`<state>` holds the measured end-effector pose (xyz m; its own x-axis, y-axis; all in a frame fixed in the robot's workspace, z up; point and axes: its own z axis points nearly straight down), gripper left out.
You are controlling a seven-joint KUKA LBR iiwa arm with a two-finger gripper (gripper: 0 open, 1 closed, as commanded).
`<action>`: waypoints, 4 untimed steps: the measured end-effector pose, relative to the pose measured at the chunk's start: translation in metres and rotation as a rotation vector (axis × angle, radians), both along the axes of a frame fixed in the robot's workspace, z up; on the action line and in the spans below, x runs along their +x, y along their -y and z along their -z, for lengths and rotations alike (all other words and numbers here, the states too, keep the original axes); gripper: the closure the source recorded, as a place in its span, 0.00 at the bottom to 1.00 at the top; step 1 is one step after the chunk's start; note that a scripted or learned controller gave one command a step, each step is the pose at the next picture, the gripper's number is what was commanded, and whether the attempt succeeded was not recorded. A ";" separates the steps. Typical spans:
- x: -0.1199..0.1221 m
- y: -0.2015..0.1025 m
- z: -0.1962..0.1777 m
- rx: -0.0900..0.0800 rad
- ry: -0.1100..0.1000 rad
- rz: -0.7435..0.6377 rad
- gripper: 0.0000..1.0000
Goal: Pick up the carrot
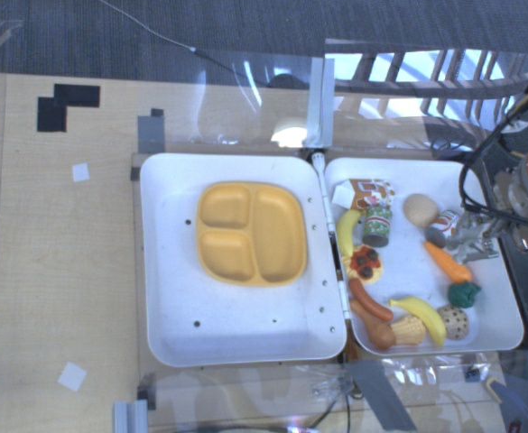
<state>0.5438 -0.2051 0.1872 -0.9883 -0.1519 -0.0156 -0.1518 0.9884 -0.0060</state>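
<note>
The carrot [446, 261] is a small orange toy lying flat on the floor of the right bin [514, 332], towards its right side, with its tip pointing up-left. My gripper [474, 239] hangs just above and to the right of the carrot's thick end, close to it; the slanted view does not show whether it touches. The grey arm [527, 183] reaches in from the right over the bin's right wall. The carrot rests among the other toys, not lifted.
The right bin is crowded: a red-and-silver can [441, 227] and a beige potato [420, 210] above the carrot, a dark green piece [463, 293] just below it, bananas [422, 315], sausages [370, 301] and corn [408, 330]. A yellow divided plate [250, 232] lies in the left bin [169, 332].
</note>
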 end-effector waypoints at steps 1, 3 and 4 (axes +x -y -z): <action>-0.024 -0.001 0.097 -0.006 -0.003 -0.427 1.00; -0.004 0.000 0.097 -0.011 -0.005 -0.880 1.00; -0.052 0.002 -0.048 -0.020 -0.005 -1.099 1.00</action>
